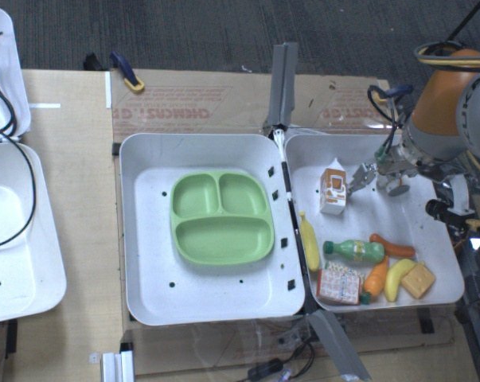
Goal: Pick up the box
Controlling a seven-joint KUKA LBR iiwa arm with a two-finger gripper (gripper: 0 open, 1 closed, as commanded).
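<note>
A small white and orange carton box (333, 191) stands upright in the back left part of the right bin (439, 237). A flat red patterned box (339, 284) lies at that bin's front edge. My gripper (376, 181) hangs over the back of the right bin, just right of the carton. Its fingers are spread open and nothing is between them. The left fingertip (357, 181) is close to the carton's right side, and I cannot tell whether they touch.
The right bin also holds a yellow banana (310, 243), a green bottle (356, 251), carrots (375, 277), a second banana (397, 278) and a tan block (419, 280). A green divided plate (221, 216) lies in the left bin (144, 237). A grey divider (283, 86) stands between the bins.
</note>
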